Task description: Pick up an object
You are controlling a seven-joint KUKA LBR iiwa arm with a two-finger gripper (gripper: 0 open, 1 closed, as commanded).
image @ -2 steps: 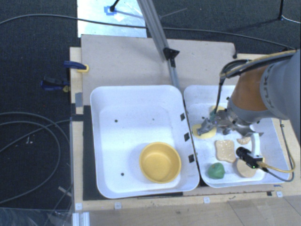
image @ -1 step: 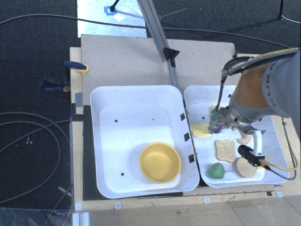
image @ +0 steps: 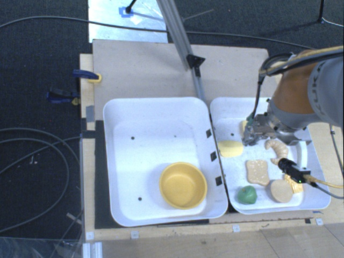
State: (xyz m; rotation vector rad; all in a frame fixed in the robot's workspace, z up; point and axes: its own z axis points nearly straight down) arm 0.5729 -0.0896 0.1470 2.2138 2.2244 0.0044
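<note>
Pale yellow block [image: 231, 149] flat, right bin's [image: 322, 200] left side.

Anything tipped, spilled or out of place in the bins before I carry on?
Nothing stands out. The yellow bowl sits upright in the left bin; the green ball and the other pieces lie inside the right bin, with the tool low over them.

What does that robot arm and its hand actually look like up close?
The arm is thick and rounded, mostly grey, with a broad orange band above the wrist. Black and yellowish cables loop along its top. The hand is a small block of grey metal parts, and a black piece with a yellow cable juts out lower down.
</note>
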